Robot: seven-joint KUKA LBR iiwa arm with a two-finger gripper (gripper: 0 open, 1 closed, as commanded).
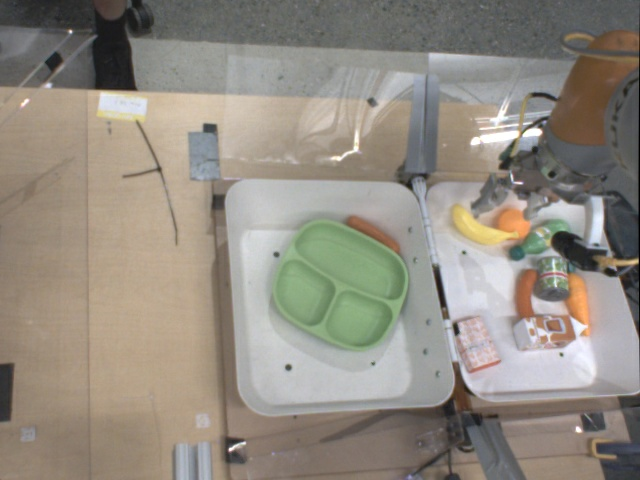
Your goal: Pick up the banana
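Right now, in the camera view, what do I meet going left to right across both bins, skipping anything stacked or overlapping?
Green divided plate → patterned red and white box → banana → small white carton. I leave out the cluster by the hand, where an orange fruit, a green item, a can and carrots overlap.

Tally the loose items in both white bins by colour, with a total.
Yellow: 1, curved yellow banana
Orange: 4, round orange fruit, two carrots, sausage-shaped piece
Green: 3, divided green plastic plate, green vegetable, green-labelled can
White and red: 2, small cartons
Total: 10
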